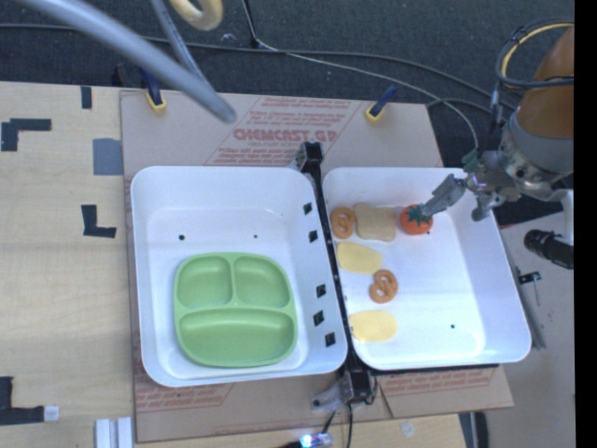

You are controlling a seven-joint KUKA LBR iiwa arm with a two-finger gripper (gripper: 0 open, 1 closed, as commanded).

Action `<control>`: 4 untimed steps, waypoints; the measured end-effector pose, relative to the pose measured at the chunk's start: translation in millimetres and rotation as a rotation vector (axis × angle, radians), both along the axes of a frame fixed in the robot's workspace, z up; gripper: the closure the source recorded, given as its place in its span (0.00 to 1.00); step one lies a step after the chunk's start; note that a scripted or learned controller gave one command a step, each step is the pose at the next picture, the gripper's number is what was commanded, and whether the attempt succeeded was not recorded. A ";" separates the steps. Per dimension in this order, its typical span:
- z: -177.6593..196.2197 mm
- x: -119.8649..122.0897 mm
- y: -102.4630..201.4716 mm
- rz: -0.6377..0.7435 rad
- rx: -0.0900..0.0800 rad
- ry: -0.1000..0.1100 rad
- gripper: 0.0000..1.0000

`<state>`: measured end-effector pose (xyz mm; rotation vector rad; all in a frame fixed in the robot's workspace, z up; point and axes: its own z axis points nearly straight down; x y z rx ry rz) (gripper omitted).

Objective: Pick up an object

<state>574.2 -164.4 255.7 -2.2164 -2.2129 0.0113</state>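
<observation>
Red and round, a toy tomato [416,219] is seen in the upper middle of the right bin [485,287], just right of a tan bread slice [376,222]. The jaws [438,202] are angled down-left from the frame's right, their tip at the tomato; whether they are spread cannot be told.

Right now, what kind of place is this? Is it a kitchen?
Probably a robot lab, not a kitchen. A robot arm reaches its claw into a white bin of toy food, like a tomato and pretzels. The bins sit on taped cardboard, with cables running behind.
</observation>
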 end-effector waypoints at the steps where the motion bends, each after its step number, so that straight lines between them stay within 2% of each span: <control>1: 5.9 2.2 0.2 0.003 -0.002 -0.011 0.00; 3: -120.3 2.8 4.1 0.003 -0.001 -0.005 0.00; 4: -171.5 3.3 4.5 0.003 -0.004 -0.013 0.00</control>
